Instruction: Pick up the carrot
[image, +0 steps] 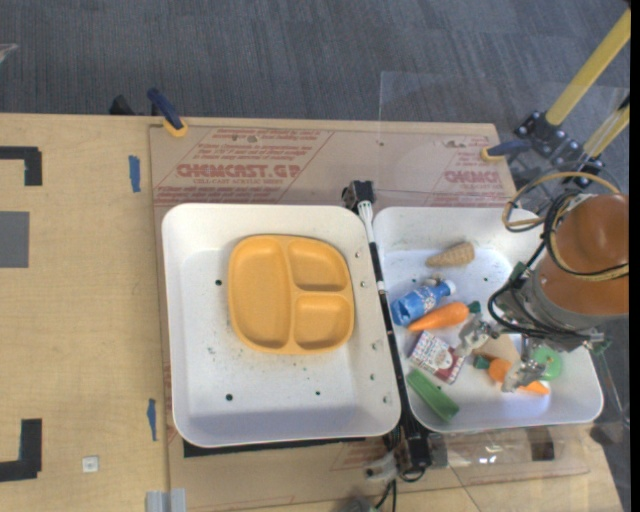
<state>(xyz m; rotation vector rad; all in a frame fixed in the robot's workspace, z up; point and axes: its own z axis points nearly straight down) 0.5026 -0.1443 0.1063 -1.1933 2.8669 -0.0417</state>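
Lying near the middle of the right bin (590, 400), one tapered orange carrot (439, 318) touches a blue bottle (419, 300). Two white bins sit side by side; the left bin (190, 330) bears one smooth yellow three-part plate (291, 294). The gripper (487, 335) hangs just right of the carrot among small items too cluttered to identify; whether it is open or closed cannot be told.

Orange carrot (439, 318) beside a blue bottle (420, 301), yellow-orange divided plate (291, 293) left of it, white bins (190, 330), green block (432, 395)
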